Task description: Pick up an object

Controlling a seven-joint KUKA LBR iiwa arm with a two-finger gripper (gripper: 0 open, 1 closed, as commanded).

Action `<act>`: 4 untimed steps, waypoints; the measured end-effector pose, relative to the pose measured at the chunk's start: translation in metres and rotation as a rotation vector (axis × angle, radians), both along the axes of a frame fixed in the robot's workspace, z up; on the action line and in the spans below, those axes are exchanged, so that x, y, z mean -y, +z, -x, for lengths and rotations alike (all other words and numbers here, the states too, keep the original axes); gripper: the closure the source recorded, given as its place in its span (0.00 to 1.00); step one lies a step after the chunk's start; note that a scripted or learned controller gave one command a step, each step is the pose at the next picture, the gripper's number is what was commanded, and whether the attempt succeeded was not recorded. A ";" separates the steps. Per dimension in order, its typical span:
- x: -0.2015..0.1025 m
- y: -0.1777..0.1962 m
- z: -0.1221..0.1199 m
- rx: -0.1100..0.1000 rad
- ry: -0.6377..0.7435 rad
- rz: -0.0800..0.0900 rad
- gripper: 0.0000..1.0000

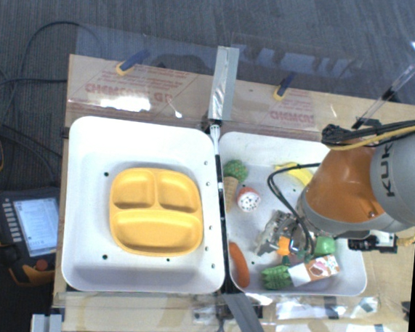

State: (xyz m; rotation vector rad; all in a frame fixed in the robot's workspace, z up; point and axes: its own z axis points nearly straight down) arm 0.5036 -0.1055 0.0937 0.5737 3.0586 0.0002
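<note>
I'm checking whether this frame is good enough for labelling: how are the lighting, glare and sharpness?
Camera view: lighting is even and soft; the yellow tray and left bin are fairly crisp. Glare streaks the clear sheet behind the bins. The gripper and the small toys around it look soft and cluttered, so fine detail there is hard to read.

Divided plate (156,210) in left bin (92,150); toys in right bin (267,149), tool (279,239) over them; both on counter (92,77).

White letters "KU", cut off at the edge, stand on the grey arm (403,177). Red print on the cardboard sheets (127,88) is blurred, unreadable.
</note>
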 end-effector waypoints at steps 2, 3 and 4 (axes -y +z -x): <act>-0.092 0.143 0.016 -0.027 -0.084 -0.006 1.00; -0.022 0.103 0.020 -0.030 0.275 0.000 1.00; 0.014 -0.002 0.015 -0.017 0.098 -0.004 1.00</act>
